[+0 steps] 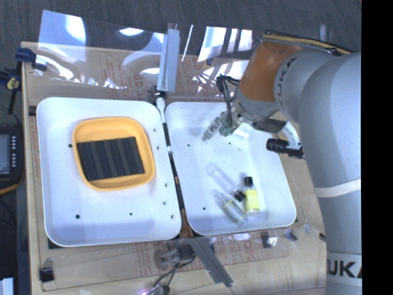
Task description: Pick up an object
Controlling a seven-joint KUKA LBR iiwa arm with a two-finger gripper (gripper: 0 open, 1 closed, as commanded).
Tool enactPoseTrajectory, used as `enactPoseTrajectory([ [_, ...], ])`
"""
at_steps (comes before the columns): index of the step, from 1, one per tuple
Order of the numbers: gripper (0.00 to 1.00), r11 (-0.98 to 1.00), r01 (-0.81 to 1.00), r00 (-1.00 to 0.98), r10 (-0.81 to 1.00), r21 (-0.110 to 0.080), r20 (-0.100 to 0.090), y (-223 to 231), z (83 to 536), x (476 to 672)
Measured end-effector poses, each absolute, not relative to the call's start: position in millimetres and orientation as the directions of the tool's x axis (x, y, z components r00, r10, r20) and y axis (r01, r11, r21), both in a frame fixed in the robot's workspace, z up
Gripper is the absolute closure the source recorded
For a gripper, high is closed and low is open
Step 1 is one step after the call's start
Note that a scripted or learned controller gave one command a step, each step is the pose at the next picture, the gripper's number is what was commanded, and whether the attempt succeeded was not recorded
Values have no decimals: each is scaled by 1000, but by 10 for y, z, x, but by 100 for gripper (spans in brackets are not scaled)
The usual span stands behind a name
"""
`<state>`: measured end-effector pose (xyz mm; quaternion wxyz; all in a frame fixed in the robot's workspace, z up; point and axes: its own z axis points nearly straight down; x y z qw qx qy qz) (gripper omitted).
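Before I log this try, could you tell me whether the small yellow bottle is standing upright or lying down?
Lying down: the yellow bottle rests lengthwise on the right bin's floor, black cap pointing toward the far side.

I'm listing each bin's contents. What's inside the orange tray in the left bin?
Inside the orange tray lies a dark ribbed rectangular insert, covering most of its floor. Whatever is beneath that insert is hidden.

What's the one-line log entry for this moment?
tool: over right bin, upper part | small yellow bottle: lying in right bin, untouched | yellow tray: left bin
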<state>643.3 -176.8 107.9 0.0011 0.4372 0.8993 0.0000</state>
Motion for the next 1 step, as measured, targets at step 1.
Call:
enactPoseTrajectory([
  [1,100,629,777,-629,777,2,-3,-2093,1084,6525],
])
